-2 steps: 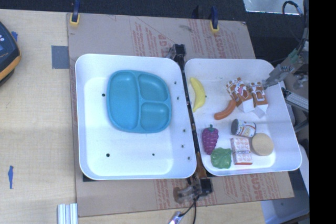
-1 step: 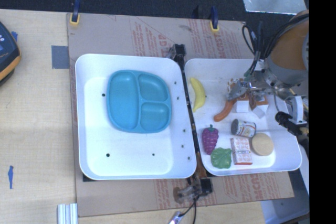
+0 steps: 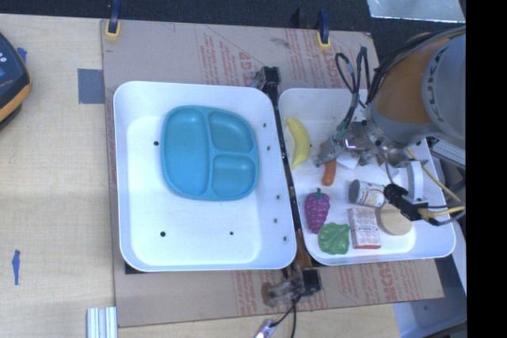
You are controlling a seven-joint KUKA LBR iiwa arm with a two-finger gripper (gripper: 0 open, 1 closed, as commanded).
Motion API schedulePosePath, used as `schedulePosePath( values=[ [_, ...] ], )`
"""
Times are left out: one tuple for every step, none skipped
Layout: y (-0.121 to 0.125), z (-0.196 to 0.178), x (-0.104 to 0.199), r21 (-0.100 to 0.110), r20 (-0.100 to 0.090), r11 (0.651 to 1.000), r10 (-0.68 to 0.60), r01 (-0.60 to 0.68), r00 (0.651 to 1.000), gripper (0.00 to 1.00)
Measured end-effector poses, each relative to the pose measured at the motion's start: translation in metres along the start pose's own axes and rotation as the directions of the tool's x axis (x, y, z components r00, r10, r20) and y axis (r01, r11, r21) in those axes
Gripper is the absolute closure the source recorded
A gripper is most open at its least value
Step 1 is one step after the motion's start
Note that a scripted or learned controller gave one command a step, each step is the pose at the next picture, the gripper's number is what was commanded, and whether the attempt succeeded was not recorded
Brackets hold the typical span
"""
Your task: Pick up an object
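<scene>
My gripper (image 3: 339,148) hangs over the upper middle of the right bin (image 3: 317,100), at the end of the grey arm with its orange band (image 3: 404,87). Just below its tip lies a small orange carrot (image 3: 329,172); whether they touch I cannot tell. A yellow banana (image 3: 298,141) lies to the gripper's left. Lower in the bin lie a purple bunch of grapes (image 3: 316,209), a green leafy piece (image 3: 334,237), a small can (image 3: 365,193) on its side, a red and white box (image 3: 364,227) and a tan round piece (image 3: 395,221).
The left bin (image 3: 139,170) holds a blue divided plate (image 3: 210,152). Black cables (image 3: 412,204) loop from the arm over the right bin's right side. A dark device (image 3: 12,79) sits at the bench's far left edge.
</scene>
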State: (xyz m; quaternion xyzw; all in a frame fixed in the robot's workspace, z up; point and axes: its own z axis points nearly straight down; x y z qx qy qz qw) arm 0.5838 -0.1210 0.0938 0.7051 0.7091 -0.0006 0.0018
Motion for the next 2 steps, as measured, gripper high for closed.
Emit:
schedulePosePath(
  values=[
    [0.0,-0.01,-0.002,0.001,0.002,1.0,-0.001,0.001,1.0,1.0],
    [-0.019,-0.099,0.067,0.004,-0.004,1.0,0.001,-0.001,1.0,1.0]
  ],
)
